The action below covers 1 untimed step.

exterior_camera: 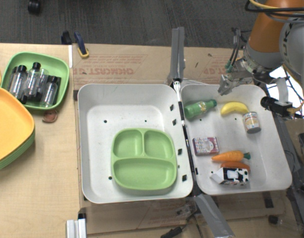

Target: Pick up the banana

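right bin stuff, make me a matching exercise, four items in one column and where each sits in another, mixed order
Items:
1. banana
2. green bottle
3. carrot
4. milk carton

Places:
A. front of the bin, nearest the camera
B. back of the bin, just below the pincer
C. back left, against the divider between the bins
D. just behind the milk carton, right of the small pink box

Pairs: 1-B, 2-C, 3-D, 4-A

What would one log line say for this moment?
gripper: above banana, apart | banana: right bin, beside green bottle | pick: not yet
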Each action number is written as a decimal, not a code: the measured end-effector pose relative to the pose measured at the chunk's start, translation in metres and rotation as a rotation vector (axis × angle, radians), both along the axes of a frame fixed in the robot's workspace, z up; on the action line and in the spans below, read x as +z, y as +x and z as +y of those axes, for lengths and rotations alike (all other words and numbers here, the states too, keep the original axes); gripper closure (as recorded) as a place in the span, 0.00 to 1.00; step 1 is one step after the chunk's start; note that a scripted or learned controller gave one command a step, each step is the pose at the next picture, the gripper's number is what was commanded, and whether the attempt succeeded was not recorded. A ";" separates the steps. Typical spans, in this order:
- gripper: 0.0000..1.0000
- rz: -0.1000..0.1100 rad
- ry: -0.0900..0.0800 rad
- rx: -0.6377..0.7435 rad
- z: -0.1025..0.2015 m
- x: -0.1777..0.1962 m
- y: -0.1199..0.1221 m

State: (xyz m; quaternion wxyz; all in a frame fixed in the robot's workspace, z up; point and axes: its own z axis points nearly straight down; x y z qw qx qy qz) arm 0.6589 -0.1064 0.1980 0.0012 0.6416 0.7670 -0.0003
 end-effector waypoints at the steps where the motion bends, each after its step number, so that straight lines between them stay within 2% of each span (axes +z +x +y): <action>1: 1.00 0.002 0.000 0.205 0.003 0.097 -0.071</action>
